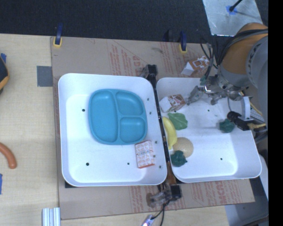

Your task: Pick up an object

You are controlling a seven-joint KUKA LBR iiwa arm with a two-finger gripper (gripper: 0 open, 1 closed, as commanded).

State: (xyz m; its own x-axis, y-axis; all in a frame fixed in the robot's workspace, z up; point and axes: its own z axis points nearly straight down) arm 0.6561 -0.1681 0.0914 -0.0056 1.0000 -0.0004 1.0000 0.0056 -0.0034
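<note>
The grey arm with its orange band reaches in from the right, its pincer (pixel 208 94) low over the right shallow white bin (pixel 236 166), grip state impossible to tell

Even, bright overhead light; soft shadows; white bins (pixel 66 126) slightly glaring; mildly blurry.

Arm (pixel 247 55): grey, orange band above wrist, entering at upper right of frame. Gripper (pixel 205 92): right of centre, metal fingers splayed apart, pointing left
</note>
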